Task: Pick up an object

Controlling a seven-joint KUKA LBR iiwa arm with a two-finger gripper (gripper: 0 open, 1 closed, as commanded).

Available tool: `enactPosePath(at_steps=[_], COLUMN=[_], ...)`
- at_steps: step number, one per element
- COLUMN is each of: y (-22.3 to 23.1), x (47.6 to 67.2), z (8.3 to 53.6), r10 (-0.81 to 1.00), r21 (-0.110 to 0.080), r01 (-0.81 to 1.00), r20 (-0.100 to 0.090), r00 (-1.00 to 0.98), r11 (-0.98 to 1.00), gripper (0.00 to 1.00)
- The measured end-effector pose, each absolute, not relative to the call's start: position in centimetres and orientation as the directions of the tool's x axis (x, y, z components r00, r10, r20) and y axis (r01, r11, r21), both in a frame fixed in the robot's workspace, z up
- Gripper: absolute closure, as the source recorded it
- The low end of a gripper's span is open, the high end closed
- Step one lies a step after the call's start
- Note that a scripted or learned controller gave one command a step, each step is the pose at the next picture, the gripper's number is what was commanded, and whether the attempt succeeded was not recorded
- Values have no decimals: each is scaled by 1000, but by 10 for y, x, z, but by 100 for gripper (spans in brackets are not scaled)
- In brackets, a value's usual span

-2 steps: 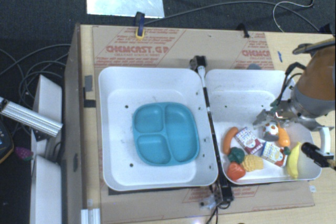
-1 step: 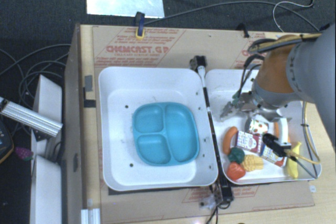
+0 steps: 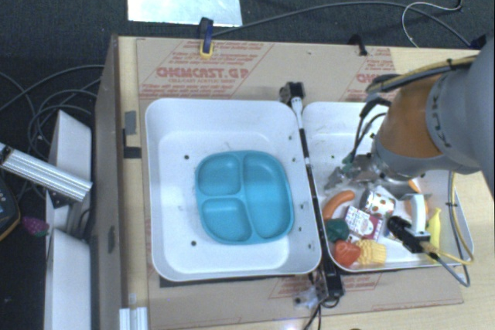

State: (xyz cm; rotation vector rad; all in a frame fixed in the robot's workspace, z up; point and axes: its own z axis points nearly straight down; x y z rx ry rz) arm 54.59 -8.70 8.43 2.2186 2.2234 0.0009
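Observation:
My gripper (image 3: 377, 202) hangs low over the middle of the right bin (image 3: 332, 127), under the grey arm with its orange band (image 3: 406, 124). Just below it lies a small white and red carton (image 3: 360, 222), close to or touching the gripper; I cannot tell which. An orange sausage-shaped toy (image 3: 337, 204) lies left of the carton. Near the bin's front edge sit a green toy (image 3: 336, 229), a red one (image 3: 347, 252) and a yellow corn-like piece (image 3: 373, 252). A yellow banana-like toy (image 3: 434, 226) lies at the right. The arm hides the bin's right half.
The left bin (image 3: 174, 127) holds a blue divided plate (image 3: 244, 195) at its middle. A black divider rail (image 3: 303, 143) runs between the two bins. Cables lie on the bench behind and right of the right bin.

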Motion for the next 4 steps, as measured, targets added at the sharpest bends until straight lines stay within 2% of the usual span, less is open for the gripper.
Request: enactPosePath(at_steps=[1,2,3,4], y=[-109,-137,-160,-163], x=[604,623,589,584], z=[108,85,85,84], r10=[1000,1000,1000,1000], r21=[3,2,1,1], r01=[1000,1000,1000,1000], r20=[-1,-1,-2,-1], r00=[-4,-2,-1,-1], r11=[4,2,1,1], gripper=[0,0,0,0])
